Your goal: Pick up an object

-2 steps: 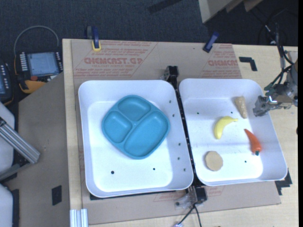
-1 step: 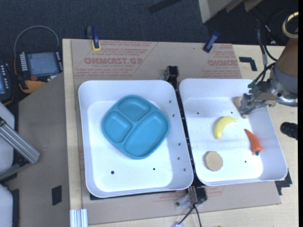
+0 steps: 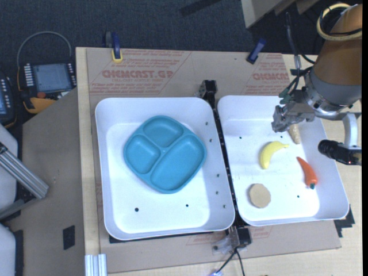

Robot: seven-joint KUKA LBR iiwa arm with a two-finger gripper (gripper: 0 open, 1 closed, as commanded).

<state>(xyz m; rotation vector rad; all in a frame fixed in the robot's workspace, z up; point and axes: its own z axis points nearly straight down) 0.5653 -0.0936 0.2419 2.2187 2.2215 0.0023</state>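
Note:
The right bin [image 3: 247, 111] holds a yellow banana [image 3: 270, 153], an orange carrot [image 3: 307, 172], a round tan cookie [image 3: 259, 195] and a small beige piece [image 3: 295, 134]. My gripper [image 3: 286, 119] hangs over the bin's upper right part, just above the banana and right next to the beige piece. The grey wrist and orange band rise behind it toward the right edge of the view.
The left bin [image 3: 109, 154] carries a blue divided plate [image 3: 165, 153]. A black clamp [image 3: 208, 88] sits between the bins at the back. A black fitting [image 3: 338, 150] on the arm juts over the right bin's right rim.

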